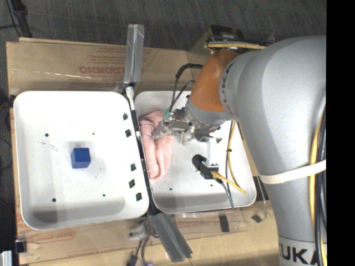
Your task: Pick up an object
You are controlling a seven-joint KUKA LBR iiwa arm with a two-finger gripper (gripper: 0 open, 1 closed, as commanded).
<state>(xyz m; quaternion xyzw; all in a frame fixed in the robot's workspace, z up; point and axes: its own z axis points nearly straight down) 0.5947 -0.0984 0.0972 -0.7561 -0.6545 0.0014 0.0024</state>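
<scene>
While the nearest edge of the bench shows bare brown cardboard [55, 238] and a grey metal bracket [169, 238] at the seam between the bins, the work lies a little farther in. On the left, the shallow white plastic bin [33, 121] holds one small blue cube [81, 157], hard-edged and matte, sitting well apart from every wall. It would handle as a stiff, light block — flat opposing faces give an easy pinch.

The right white plastic bin [183, 201] holds a crumpled pink cloth [156, 146] lying lengthwise against its left wall, just beside the divider. Soft and limp, it should weigh little and will sag and fold when lifted; a pinch on a raised ridge of the bunched fabric looks more promising than one on a flat edge.

Farther back, the two-finger gripper [168, 124] sits at the far end of the cloth, touching or just above it — whether it is spread or pressed together I cannot tell, since wrist hardware and cables crowd the spot. Behind it rises the grey arm with its orange band [209, 87], smooth and glossy.
</scene>
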